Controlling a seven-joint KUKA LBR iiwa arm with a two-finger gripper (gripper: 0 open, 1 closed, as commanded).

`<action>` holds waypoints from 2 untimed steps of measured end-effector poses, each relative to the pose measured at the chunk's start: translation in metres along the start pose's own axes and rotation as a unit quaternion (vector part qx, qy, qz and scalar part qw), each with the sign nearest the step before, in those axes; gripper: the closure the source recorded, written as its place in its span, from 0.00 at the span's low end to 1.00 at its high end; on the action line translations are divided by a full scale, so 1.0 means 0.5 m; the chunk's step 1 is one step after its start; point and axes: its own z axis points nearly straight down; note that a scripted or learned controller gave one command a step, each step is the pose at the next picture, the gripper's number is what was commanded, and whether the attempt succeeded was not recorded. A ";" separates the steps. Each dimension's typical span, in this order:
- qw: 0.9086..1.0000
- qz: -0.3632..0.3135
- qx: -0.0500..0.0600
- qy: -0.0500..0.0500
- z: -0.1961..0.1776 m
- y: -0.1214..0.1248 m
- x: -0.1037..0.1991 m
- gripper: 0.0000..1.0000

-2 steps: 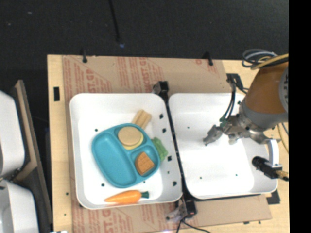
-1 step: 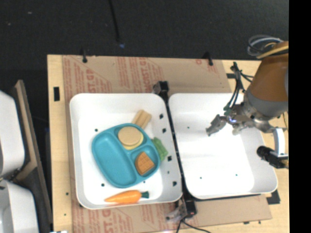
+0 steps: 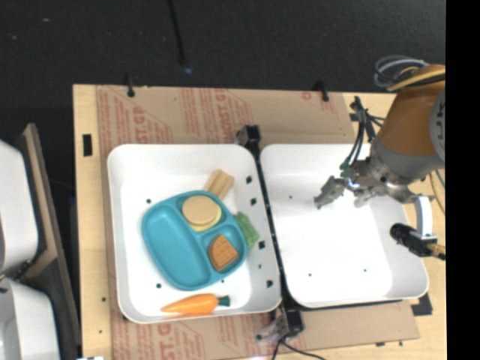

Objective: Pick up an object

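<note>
A: Where does the camera sit?

B: High above the bench (image 3: pixel 97 201), looking down at a slant. The far edge of the bench lies toward the top of the picture, with dark floor beyond it.

A: How near is it?

B: Far enough that both white bins fit whole. The left bin (image 3: pixel 124 201) sits about mid-picture, and the right bin (image 3: pixel 337 261) lies just beside it, on the side where the arm (image 3: pixel 412 126) reaches in.

A: Is anything cut off?

B: The arm's upper part runs out past the picture's right side, beyond the right bin. The bench's near edge, below the left bin, barely stays in.
</note>
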 end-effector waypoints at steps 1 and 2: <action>1.000 0.001 -0.001 0.000 -0.015 0.033 -0.062 0.00; 1.000 0.001 -0.001 0.000 -0.060 0.047 -0.114 0.00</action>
